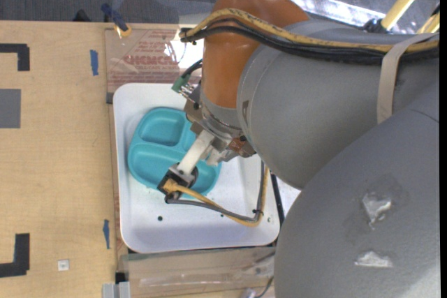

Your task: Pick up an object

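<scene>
We saw the grey arm (328, 115) reaching in from the right and covering much of the view, with its orange band (234, 45) just above the wrist. The wrist hung low over a shallow white bin (143, 234), and the gripper (221, 146) sat beneath it, right over the right side of a teal divided plate (157, 139). From this angle the wrist hid the end of the gripper, so we could not tell whether it was open, closed or gripping anything. The plate was the one large object we could make out in the bin. It lay flat on the bin floor, in the upper left part, close to the left wall, with raised ridges splitting it into compartments. Its right edge ran under the wrist and was hidden from us. A small dark speck (160, 218) lay on the bare white floor below the plate, apart from it. To the left of the bin we saw the pale wooden bench top (56, 171), marked with black corner shapes (19, 56) and short strips of blue tape (93, 63). A pinkish sheet with red lettering (140, 52) lay just beyond the bin's far edge.
</scene>
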You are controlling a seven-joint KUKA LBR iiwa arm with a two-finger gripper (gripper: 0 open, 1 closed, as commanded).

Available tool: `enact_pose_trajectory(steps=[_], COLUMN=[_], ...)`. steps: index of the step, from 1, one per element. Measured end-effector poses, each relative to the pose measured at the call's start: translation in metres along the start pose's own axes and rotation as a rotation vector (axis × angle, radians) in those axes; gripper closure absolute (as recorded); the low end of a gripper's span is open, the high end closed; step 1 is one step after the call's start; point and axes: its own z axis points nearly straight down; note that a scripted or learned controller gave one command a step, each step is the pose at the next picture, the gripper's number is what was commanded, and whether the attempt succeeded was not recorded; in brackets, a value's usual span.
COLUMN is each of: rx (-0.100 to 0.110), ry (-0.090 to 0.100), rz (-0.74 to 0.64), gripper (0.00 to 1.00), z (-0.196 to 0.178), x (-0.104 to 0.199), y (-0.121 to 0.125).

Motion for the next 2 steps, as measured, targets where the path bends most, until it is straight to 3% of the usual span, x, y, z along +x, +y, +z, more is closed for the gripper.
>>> enact_pose_trajectory(steps=[1,2], rx=[0.000,0.000], ry=[-0.004,0.000], rz=[0.550,0.549], gripper=[1.00,1.00], z=[0.070,0.059], x=[-0.021,-0.019], y=[0.003,0.003])
